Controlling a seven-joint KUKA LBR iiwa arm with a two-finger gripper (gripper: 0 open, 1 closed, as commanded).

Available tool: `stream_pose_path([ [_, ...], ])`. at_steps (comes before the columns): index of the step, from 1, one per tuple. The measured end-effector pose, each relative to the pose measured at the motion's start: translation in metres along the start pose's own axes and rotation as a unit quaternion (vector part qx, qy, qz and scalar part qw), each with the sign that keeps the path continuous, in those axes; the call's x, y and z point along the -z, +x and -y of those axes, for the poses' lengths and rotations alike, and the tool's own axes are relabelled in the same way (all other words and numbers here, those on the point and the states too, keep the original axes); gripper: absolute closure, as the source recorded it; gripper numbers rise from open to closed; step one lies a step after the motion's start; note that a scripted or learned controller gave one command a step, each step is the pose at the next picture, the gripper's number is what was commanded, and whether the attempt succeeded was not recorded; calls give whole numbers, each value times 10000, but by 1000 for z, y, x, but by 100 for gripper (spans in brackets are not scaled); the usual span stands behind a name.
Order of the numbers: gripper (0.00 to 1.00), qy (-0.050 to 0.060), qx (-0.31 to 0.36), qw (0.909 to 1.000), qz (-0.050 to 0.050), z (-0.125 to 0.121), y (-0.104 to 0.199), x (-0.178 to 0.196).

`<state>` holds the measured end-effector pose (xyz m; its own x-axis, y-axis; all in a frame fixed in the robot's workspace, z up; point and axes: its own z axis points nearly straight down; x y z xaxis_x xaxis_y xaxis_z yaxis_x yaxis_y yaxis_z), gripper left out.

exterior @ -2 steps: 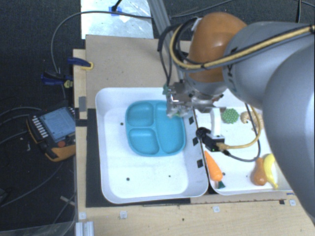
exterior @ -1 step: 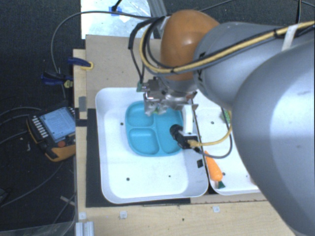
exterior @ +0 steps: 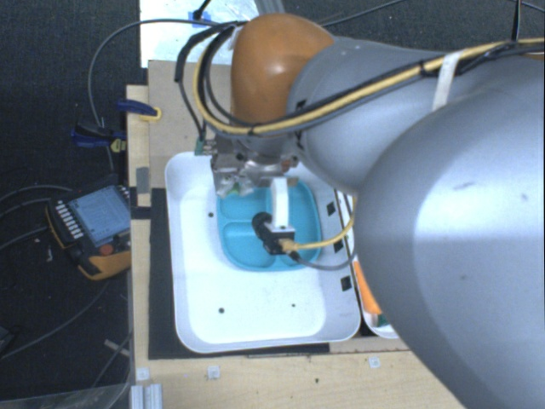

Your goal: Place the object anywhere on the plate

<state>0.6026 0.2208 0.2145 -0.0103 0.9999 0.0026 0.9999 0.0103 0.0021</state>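
Arm (exterior: 409, 143) fills the upper right and right of the camera view, grey and bulky, with an orange band (exterior: 268, 62) at about twelve o'clock from the plate; black and yellow cables (exterior: 200, 66) loop beside the band at its nine o'clock side and run on along the arm toward the upper right. Below the band the gripper (exterior: 251, 177) hangs over the far edge of the plate; its metal body hides the fingertips, so I cannot tell how the jaws stand or whether anything sits between them. The plate (exterior: 247, 241) is blue and lies in the left bin (exterior: 247, 322), toward that bin's one o'clock part; a white strip (exterior: 281, 207) and a black fitting (exterior: 271, 233) with a yellow cable end hang over the plate's three o'clock side, part of the arm's own gear as far as I can tell. The object to be placed cannot be made out; a sliver of orange (exterior: 364, 288) shows in the right bin (exterior: 383, 326) at three o'clock from the plate, mostly hidden under the arm. On the dark floor at nine o'clock lies a handheld control unit (exterior: 89, 228) with a blue screen.
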Motion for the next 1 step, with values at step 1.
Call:
stream_pose_path([
  [1,0,6,-23,10000,9,0,-4,0],
])
